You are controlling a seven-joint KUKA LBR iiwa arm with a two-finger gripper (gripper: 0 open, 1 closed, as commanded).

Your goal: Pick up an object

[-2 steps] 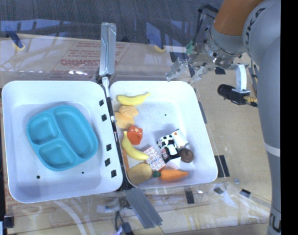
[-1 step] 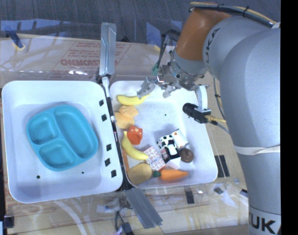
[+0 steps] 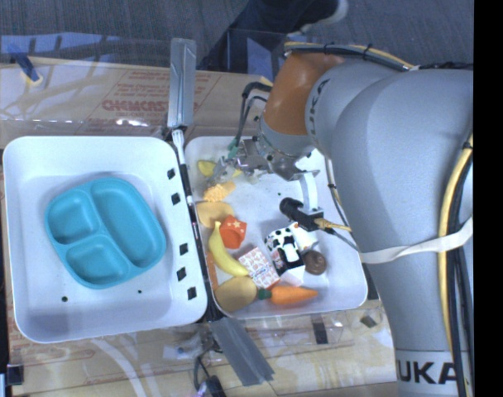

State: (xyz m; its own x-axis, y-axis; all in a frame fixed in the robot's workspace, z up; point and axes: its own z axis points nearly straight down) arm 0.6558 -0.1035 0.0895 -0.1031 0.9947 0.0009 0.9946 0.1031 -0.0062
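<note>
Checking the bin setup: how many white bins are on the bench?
2. The left bin holds a blue divided plate; the right bin holds the toy food, below the gripper.

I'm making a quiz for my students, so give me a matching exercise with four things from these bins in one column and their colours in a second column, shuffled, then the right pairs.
Things:
1. divided plate
2. banana
3. carrot
4. toy cow

Colours:
A. orange
B. black and white
C. light blue
D. yellow

Pairs: 1-C, 2-D, 3-A, 4-B
</note>
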